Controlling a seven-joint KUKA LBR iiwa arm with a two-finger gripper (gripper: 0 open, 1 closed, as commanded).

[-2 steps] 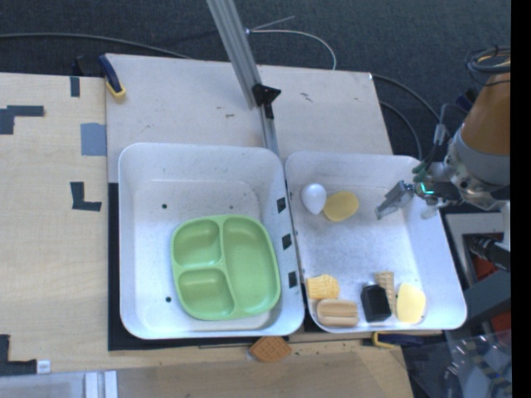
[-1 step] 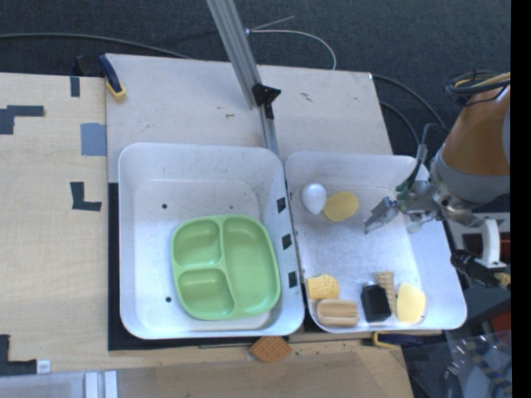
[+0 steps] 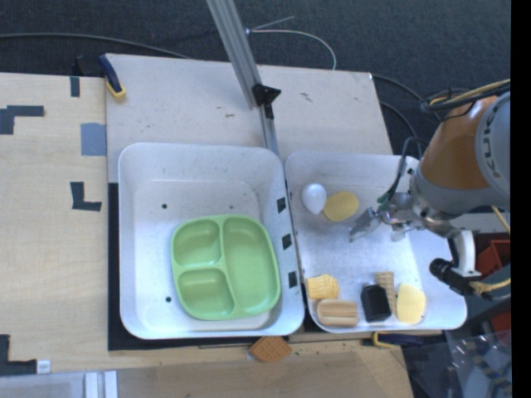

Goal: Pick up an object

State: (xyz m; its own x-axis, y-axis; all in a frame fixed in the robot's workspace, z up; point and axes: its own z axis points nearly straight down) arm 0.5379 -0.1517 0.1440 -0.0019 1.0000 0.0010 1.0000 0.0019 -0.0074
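Observation:
My gripper (image 3: 375, 223) hangs over the middle of the right bin (image 3: 365, 166), reaching in from the right, with nothing seen between its fingers. Just left of it lie a round yellow piece (image 3: 341, 206) and a white egg-shaped object (image 3: 314, 197). Along the bin's front edge sit a yellow waffle-like piece (image 3: 323, 287), a tan hot-dog bun (image 3: 337, 312), a black block (image 3: 375, 303), a small tan cracker (image 3: 384, 281) and a pale yellow lemon-like object (image 3: 411, 303).
The left bin (image 3: 149, 172) holds a green divided plate (image 3: 225, 266). A small waffle piece (image 3: 270, 350) lies on the bench in front of the bins. A metal pole (image 3: 238, 44) slants down to the bins' shared back corner.

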